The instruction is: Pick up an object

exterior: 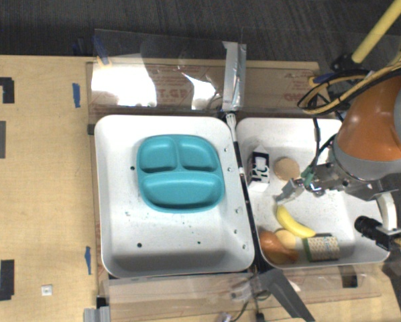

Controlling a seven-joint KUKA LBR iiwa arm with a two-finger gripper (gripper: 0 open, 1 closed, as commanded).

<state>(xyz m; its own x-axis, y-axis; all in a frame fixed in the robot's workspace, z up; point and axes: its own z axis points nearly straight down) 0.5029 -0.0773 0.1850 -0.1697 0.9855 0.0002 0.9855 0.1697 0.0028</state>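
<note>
Hand hangs low in the right bin, fingers spread with nothing between them, just above the banana and near the pale round fruit. Best bet: centre over the banana's middle, straddle its narrow width, then squeeze

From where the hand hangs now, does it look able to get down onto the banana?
Probably yes. The hand hangs in the right bin just above the banana, whose upper side lies uncovered; only its lower end touches the onion.
</note>
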